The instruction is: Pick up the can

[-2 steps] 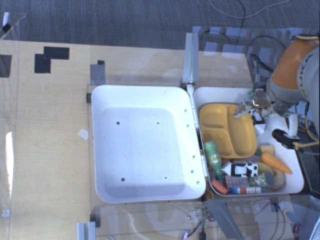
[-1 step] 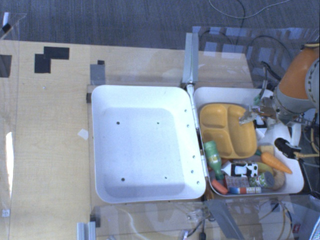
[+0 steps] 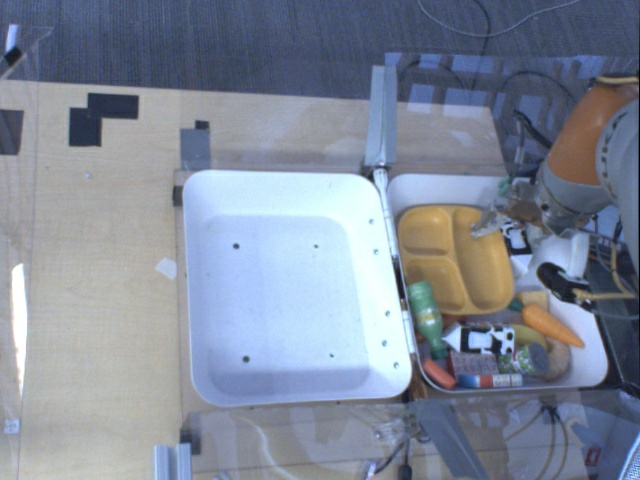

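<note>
Gripper [image 3: 492, 224] hangs over the far part of the right bin [image 3: 596, 366], just above the far-right rim of the yellow divided tray [image 3: 455, 258]. Can't tell from this angle whether it's apart or together. Arm [image 3: 590, 143] w/ orange band reaches in over the bin's far-right corner.

Can [image 3: 492, 380], as best I can read it, is the small red/white/blue cylinder lying on its side along the bin's near edge, approx. mid-edge. It's well apart from the gripper, w/ the tray between. It's packed in:
- cow-print carton [image 3: 480, 340] just beyond it
- red item [image 3: 437, 373] toward the near-left corner
- round grey-brown thing [image 3: 547, 360] at its right end
- green bottle [image 3: 425, 313] along the left wall
- carrot [image 3: 552, 325] toward the right wall

Step in hand, I'd judge: approach, not yet over the target. To do it well, travel high across the tray and stop over the can's middle. Turn the wrist so the closing line crosses the can's short axis, then descend straight. Being round and lying flat, it'll prob. roll if nudged off-centre.

Room is tight. The near wall sits right beside the can, so that side of the grasp has little clearance, and neighbours crowd the other. Left bin [image 3: 280, 288] & bare counter [image 3: 90, 268] offer open space, so lift straight up first, then carry toward the left bin.
</note>
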You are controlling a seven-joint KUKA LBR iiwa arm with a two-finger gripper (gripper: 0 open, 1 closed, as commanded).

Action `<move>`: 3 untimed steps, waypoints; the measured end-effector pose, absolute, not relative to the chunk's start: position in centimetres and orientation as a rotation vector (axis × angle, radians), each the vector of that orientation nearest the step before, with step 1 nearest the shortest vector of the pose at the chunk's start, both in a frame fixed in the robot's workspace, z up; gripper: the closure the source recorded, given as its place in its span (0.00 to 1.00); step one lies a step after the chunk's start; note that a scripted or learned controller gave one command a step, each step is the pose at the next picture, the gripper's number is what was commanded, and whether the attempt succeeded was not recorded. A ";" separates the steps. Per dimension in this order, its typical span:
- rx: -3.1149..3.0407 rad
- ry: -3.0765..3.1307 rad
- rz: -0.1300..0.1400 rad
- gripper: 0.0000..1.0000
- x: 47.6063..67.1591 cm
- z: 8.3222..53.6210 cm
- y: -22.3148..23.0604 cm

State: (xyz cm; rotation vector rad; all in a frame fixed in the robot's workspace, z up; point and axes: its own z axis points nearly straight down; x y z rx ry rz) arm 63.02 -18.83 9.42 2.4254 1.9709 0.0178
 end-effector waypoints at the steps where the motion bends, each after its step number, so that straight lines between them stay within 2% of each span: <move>1: 2.383 2.008 0.017 0.00 60.2 9.5 -18.2; 2: 2.376 1.987 0.011 1.00 60.2 10.9 -19.3; 3: 2.462 1.965 -0.018 1.00 65.8 20.0 -19.5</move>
